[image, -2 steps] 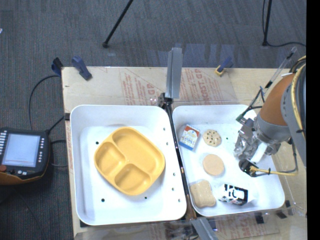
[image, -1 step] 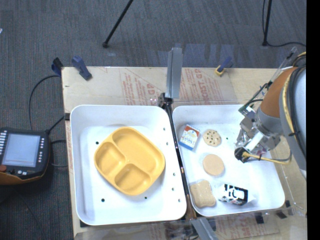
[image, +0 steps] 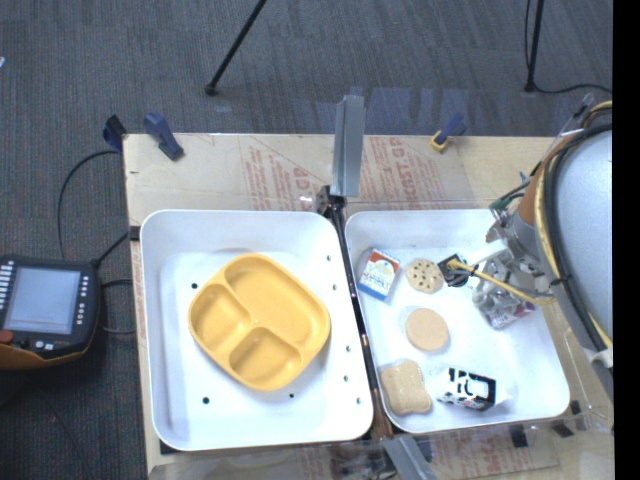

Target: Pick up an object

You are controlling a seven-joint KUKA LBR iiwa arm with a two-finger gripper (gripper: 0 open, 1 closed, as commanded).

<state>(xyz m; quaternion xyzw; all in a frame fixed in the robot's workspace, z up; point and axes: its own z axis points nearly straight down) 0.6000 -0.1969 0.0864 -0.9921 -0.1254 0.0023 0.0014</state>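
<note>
1. Tabletop [image: 250, 173] carries two shallow white bins side by side: left bin [image: 165, 368] and right bin [image: 545, 373].
2. Left bin holds a yellow divided plate [image: 259, 320], three compartments, lying flat near the bin's middle.
3. Right bin, far left part: small blue-and-white carton [image: 379, 274] with a red patch on it.
4. Just right of the carton: round chocolate-chip cookie [image: 424, 275], close but apart from it.
5. Nearer than the cookie, mid-bin: plain tan round disc [image: 427, 329].
6. Near left corner of right bin: tan bread-like slice [image: 405, 387].
7. Right of the slice: black-and-white packet [image: 470, 389], just beside it.
8. Arm [image: 590, 228] comes in from the right, over the right bin's far right side.
9. Claw [image: 505, 290] sits low over the right part of the right bin, among cables and a yellow rod; open or closed cannot be told, nothing clearly seen between its parts.
10. A handheld control pendant [image: 45, 308] rests on the floor left of the tabletop.
</note>
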